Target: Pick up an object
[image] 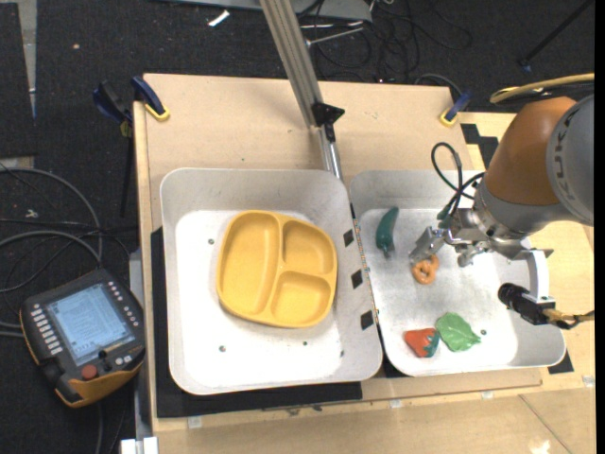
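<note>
Gripper hangs low in the right bin, right above the orange pretzel, probably lining up a grab; can't tell its state.

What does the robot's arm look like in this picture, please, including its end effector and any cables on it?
The arm is bulky and rounded, with a grey casing, dark lettering on it, and a broad orange band above the wrist. A black cable loops up beside the wrist. The end effector is a small assembly of bare silvery metal, with a white bracket carrying a black part beside it.
</note>
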Controlling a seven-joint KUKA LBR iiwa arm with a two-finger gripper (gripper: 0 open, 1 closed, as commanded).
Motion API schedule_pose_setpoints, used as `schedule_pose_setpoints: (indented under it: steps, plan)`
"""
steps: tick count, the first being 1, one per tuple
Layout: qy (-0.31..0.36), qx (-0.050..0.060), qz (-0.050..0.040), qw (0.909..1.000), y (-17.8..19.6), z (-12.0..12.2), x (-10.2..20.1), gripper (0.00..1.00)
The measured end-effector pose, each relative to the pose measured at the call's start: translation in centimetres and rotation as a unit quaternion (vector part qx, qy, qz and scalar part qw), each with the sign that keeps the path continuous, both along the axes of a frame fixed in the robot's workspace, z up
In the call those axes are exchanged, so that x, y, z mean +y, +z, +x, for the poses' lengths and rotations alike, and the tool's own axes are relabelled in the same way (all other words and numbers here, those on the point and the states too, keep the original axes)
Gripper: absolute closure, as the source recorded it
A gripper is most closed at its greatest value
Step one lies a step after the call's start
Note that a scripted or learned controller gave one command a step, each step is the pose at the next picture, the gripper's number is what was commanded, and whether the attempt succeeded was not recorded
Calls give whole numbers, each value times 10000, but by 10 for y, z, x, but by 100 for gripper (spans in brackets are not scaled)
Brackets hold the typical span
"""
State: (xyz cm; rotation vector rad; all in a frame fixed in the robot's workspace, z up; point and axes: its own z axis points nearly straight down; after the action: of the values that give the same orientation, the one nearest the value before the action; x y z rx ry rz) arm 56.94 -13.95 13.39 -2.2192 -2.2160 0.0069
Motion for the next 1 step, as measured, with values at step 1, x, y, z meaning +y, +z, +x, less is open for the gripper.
schedule_pose_setpoints:
  steps: [1]
  plan:
    - [5, -33, -6, 10000, -40, 0, 0, 0]
